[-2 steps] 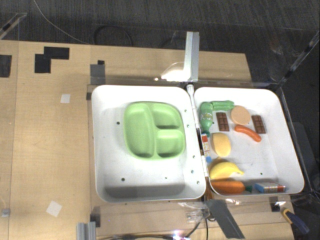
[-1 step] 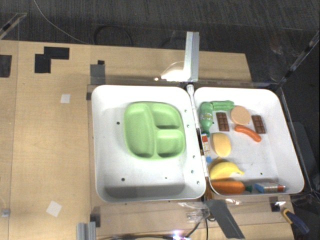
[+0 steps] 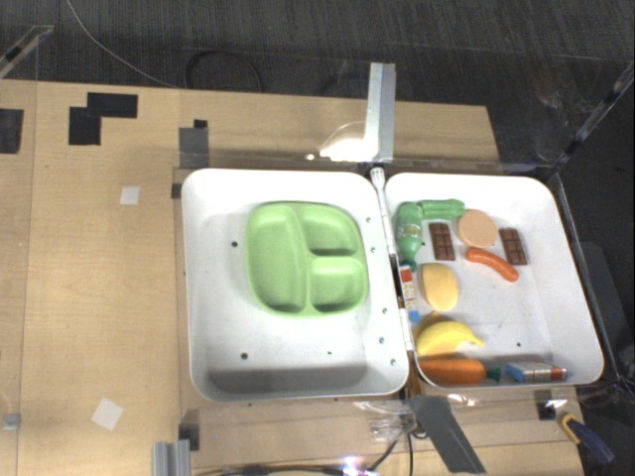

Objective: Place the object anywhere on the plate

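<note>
1. Plate (image 3: 303,258), green and divided, lies in the left bin (image 3: 208,360) with nothing on it.
2. Candidates lie in the right bin (image 3: 566,256), well apart from the plate: banana (image 3: 446,339), carrot (image 3: 454,371), bottle (image 3: 410,228), chili (image 3: 492,264), two chocolate bars (image 3: 441,240).
3. The toys look light, stiff and smooth; the banana would likely slip unless pinched across its middle.
4. The gripper's state cannot be told.

Two bins side by side on the bench (image 3: 89,296). Left bin (image 3: 213,365): a plate (image 3: 303,258) lying near its middle. Right bin (image 3: 566,266): toy food crowded along its left half, including a banana (image 3: 446,338) in front and a carrot (image 3: 453,370) nearest the front wall.
</note>
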`<state>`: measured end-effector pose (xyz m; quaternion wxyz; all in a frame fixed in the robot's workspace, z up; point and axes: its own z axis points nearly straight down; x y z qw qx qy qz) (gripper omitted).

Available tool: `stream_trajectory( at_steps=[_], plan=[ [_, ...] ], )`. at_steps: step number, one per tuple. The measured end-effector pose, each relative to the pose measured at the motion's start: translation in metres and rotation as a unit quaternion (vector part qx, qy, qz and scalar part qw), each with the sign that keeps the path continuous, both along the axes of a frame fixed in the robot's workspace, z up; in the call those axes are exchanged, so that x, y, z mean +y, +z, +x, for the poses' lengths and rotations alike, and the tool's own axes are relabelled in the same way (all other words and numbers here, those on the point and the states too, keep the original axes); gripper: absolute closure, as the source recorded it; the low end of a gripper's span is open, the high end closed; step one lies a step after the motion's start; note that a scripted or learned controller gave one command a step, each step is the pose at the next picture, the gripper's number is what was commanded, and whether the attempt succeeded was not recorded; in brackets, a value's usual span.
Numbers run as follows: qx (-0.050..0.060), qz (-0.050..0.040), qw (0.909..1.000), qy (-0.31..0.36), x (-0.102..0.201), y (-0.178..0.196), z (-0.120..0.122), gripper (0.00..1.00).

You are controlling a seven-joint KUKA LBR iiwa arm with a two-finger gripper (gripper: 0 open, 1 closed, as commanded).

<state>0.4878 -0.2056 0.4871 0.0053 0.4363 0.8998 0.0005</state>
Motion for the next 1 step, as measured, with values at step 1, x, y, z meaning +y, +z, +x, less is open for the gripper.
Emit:
stream_trajectory(
  at_steps=[1],
  plan=[
    [0.001,-0.0015,0.9873,0.159,-0.0002,-0.0001,-0.0001,0.0]
  ],
)
